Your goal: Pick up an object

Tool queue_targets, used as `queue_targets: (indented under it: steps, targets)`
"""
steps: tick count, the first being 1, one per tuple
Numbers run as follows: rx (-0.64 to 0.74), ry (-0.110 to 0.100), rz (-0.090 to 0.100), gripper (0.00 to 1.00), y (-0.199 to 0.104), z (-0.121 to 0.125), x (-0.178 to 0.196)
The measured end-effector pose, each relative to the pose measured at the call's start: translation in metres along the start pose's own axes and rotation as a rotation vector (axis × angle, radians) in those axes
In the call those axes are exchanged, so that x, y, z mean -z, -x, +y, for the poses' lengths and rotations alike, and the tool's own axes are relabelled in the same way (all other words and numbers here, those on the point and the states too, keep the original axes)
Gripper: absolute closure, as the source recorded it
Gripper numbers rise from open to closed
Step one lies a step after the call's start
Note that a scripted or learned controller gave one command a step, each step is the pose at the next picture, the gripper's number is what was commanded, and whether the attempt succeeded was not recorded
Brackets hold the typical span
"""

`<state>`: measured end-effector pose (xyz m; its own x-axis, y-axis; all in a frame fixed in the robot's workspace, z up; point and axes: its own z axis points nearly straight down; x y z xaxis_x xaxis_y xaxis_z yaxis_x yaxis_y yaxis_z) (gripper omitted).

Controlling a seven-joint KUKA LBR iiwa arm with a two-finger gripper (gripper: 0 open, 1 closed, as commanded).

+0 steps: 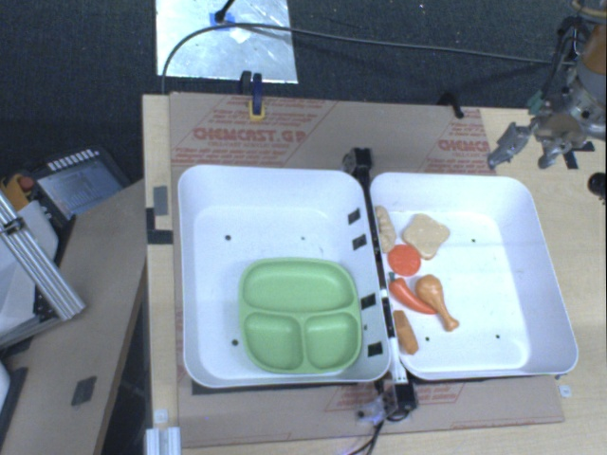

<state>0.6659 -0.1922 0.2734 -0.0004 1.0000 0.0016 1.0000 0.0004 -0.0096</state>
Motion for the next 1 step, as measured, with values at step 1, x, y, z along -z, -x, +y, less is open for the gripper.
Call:
queue_targets:
  steps: [1]
  targets:
    - [0.003, 0.012, -0.002, 0.00, -0.0010, 0.0017, 0.0084]
